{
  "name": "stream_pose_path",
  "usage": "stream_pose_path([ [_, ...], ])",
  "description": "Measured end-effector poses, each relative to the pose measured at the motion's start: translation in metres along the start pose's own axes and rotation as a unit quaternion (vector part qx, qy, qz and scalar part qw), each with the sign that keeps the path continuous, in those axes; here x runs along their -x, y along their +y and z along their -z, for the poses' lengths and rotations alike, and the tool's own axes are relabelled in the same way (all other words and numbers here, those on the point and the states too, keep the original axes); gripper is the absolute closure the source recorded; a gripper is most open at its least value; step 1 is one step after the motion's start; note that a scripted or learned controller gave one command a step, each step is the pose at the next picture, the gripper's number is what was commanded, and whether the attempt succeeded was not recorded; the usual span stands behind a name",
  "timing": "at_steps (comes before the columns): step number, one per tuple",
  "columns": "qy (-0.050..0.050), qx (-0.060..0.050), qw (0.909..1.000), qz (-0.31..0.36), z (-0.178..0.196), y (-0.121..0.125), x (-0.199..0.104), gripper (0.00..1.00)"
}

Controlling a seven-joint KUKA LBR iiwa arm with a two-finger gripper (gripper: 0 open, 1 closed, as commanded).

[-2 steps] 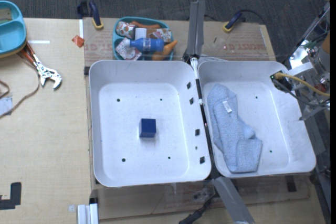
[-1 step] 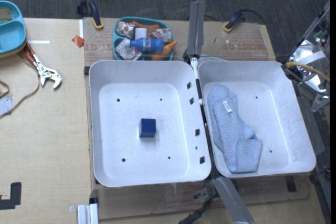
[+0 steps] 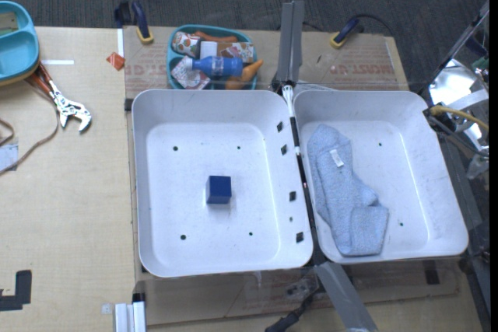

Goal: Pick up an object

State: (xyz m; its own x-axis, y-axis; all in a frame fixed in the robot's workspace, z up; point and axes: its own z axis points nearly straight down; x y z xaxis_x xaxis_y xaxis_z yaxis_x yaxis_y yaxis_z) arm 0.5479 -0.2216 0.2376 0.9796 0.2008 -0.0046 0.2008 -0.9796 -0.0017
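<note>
A small blue block (image 3: 219, 190) sat alone on the floor of the left white bin (image 3: 148, 190), slightly below its centre and well apart from every wall. In the right white bin (image 3: 424, 167), a crumpled grey cloth (image 3: 346, 198) lay stretched along the side nearest the divide between the two bins, running from the upper middle of the floor down to the lower rim, with a small white tag showing near its upper end.

Behind the left bin, a shallow teal tray (image 3: 212, 58) held a jumble of small packaged items, among them a blue bottle lying on its side. Two yellow-handled clamps (image 3: 345, 31) gripped the far edge of the cardboard sheet under the bins. On the wooden surface (image 3: 62, 229) to the left, an adjustable wrench (image 3: 66, 109) lay near a light-blue container (image 3: 15, 39) at the frame's edge.
</note>
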Motion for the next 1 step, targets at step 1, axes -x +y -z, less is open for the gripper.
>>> stream_pose_path([
  [1,0.0,0.0,0.9992,0.041,-0.022,-0.0005,0.0033,0.0],
])
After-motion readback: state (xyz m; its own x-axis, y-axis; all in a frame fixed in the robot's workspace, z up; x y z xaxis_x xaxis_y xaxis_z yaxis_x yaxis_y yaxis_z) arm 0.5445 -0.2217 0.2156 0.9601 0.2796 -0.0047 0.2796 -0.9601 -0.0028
